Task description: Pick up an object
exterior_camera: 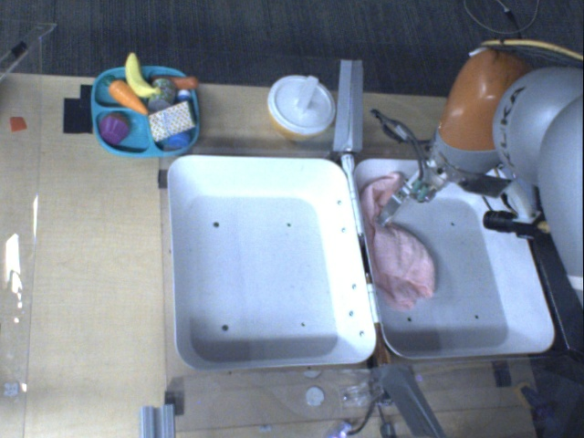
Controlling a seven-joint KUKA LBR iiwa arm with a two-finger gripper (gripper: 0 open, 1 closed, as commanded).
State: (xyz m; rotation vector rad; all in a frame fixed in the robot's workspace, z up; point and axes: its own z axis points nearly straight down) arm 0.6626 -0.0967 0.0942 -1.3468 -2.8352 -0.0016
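Blue tray (pixel 102 140) of toy food far left of jaws. Left bin (pixel 265 263): floor bare, wide room. Pink cloth (pixel 400 254) in right bin (pixel 474 272), hugging left wall, directly below gripper (pixel 394 210). Jaw state: cannot tell. Right of jaws, open floor.

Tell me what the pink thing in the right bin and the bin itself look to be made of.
The pink thing looks like soft cloth: matte, rumpled, with folds, slumped against the bin's left wall. The right bin seems hard white plastic, going by its smooth, faintly glossy surface and rounded moulded corners, though painted metal is possible.
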